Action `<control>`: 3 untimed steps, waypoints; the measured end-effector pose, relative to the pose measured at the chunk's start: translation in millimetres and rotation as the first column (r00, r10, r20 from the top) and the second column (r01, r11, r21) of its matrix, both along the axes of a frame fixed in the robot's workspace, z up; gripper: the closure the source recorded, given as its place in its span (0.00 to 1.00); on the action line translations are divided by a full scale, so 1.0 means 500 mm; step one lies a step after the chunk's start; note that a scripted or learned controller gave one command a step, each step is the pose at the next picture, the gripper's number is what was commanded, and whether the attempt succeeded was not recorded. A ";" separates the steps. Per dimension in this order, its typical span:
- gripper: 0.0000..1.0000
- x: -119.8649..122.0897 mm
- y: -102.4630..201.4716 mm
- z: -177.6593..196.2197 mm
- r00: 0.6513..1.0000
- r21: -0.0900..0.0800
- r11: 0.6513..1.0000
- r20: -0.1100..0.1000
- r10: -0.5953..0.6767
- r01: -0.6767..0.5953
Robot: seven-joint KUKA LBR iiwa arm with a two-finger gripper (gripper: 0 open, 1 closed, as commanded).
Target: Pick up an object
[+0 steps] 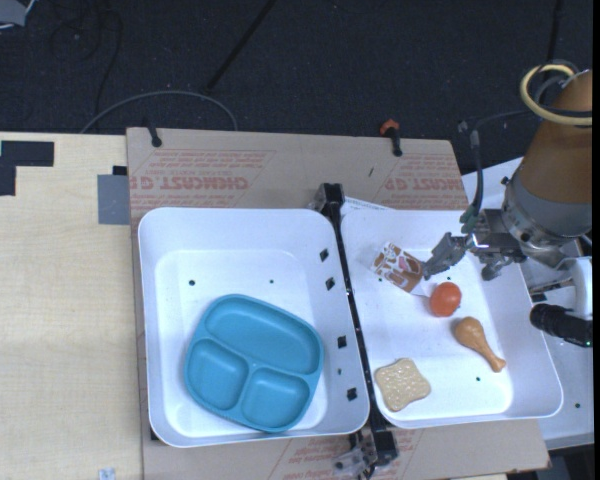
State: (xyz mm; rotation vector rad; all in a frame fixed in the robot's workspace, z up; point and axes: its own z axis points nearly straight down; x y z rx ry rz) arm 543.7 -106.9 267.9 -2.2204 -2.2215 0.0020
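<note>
A small brown-and-white packet (398,266) lies tilted in the right bin (540,393), just left of the gripper (446,255), whose fingers' spread cannot be told. Nearby sit 1 red tomato (444,299), a tan drumstick (478,342) and a bread slice (401,383). The left bin (165,248) holds a blue divided plate (253,362).

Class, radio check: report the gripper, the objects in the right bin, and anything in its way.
Gripper low over right white bin. Nearest: small brown-and-white packet, round red tomato. Tan drumstick, bread slice apart. Nothing blocking.
</note>
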 end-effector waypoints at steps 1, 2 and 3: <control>0.00 -0.006 0.003 -0.129 1.000 0.002 1.000 -0.009 0.000 0.000; 0.00 -0.018 0.021 -0.228 1.000 0.002 1.000 -0.006 -0.001 0.001; 0.00 -0.037 0.022 -0.324 1.000 0.003 1.000 -0.006 0.000 0.000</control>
